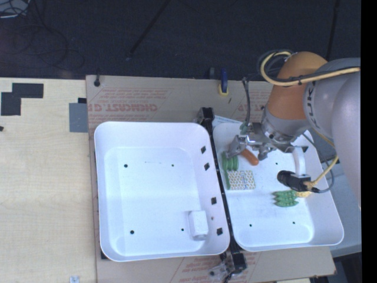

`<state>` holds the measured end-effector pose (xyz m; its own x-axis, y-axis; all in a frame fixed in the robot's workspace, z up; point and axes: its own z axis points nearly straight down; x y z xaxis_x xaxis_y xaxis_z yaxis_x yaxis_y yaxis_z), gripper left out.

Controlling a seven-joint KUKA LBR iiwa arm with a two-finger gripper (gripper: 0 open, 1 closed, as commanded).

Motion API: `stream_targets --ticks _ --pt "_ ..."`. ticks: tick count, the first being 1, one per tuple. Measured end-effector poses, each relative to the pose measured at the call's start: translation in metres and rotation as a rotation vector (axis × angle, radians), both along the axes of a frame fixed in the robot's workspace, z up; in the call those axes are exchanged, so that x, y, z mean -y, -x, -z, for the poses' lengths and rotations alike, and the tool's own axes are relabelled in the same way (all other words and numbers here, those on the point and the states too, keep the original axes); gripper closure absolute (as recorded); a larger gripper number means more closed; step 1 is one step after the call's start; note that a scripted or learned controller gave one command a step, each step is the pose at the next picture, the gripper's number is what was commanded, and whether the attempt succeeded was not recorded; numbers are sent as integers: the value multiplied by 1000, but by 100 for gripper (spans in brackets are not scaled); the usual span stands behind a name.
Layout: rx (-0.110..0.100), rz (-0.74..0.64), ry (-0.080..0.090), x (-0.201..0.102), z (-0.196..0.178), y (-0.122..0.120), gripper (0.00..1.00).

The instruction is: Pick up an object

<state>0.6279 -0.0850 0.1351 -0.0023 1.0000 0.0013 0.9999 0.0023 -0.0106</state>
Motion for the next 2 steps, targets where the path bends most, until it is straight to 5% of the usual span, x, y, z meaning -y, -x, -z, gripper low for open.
stream_targets --ticks 1,2 --pt "12 4 5 60 -34 -12 0" --pt "7 1 0 30 3 -16 0"
